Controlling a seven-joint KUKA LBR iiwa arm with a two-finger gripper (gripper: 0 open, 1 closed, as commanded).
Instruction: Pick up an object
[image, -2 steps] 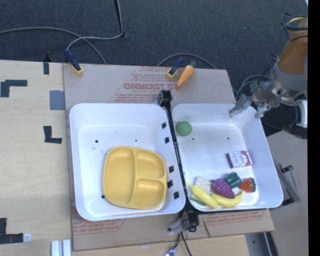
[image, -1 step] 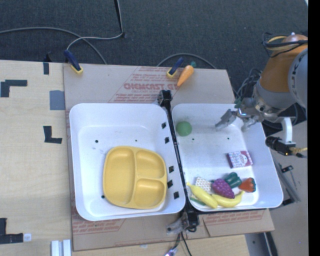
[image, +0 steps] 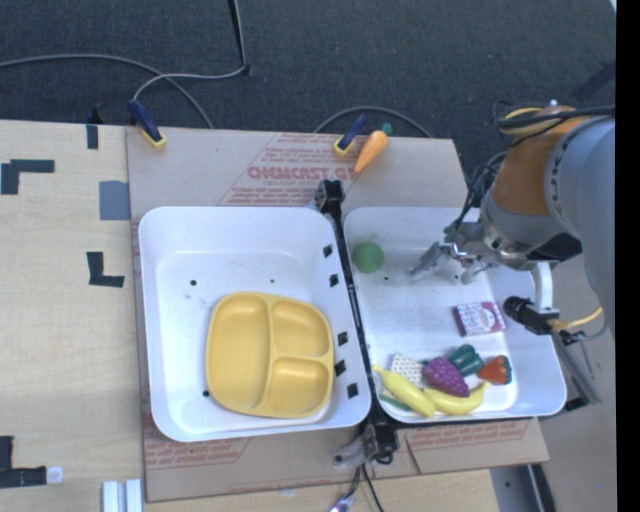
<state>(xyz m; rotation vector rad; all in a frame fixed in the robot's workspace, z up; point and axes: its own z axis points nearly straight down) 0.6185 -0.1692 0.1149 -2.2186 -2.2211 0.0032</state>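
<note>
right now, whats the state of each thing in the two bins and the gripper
yellow tray: flat in left bin, compartments bare
green ball: loose, right bin, by the divider
pink box: lying flat
toy food pile: heaped at near edge
gripper: low over right bin, holding nothing

Two white bins are counted: a left bin (image: 170, 330) and a right bin (image: 540, 395). One yellow divided tray (image: 268, 353) with three compartments is seen in the left bin. In the right bin, one green ball (image: 368, 256), one small pink box (image: 478, 318), one purple grape bunch (image: 445, 376), one banana (image: 462, 403), one yellow corn-like piece (image: 408, 389), one red item (image: 495, 371) and one dark green item (image: 465, 355) are counted. One checkered white piece (image: 402, 364) is noted, kind unclear. On the cardboard behind the bins, one orange carrot (image: 369, 150) and two blue-and-yellow clamps (image: 146, 121) (image: 350, 136) are counted. One arm with one pincer (image: 440, 258) is counted.
</note>
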